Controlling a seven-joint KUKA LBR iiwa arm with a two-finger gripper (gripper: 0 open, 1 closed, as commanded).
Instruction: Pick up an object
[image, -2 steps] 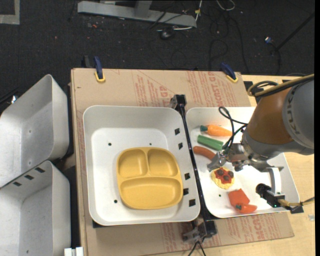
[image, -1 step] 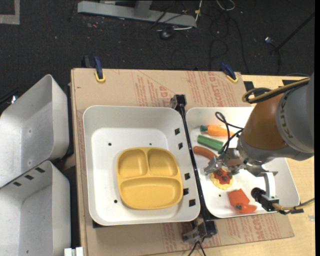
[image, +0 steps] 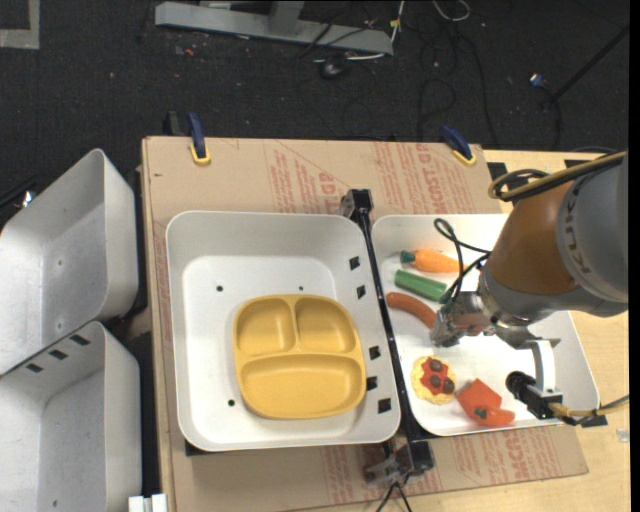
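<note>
The gripper (image: 452, 328) hangs just right of the sausage (image: 412, 307), whose long axis slants down-right toward it; jaw state cannot be told, probably hidden.

A dark, speckled floor (image: 90, 90) fills the upper part of the view, strewn with black cables (image: 440, 90) and crossed by a grey metal bar (image: 270, 25) near the top edge. On it stands a bench topped with a brown printed cardboard sheet (image: 300, 175), held at its far edge by two blue-and-yellow clamps (image: 198, 140). At the left, two spare white bins (image: 60, 260) lie tilted beside the bench.
</note>
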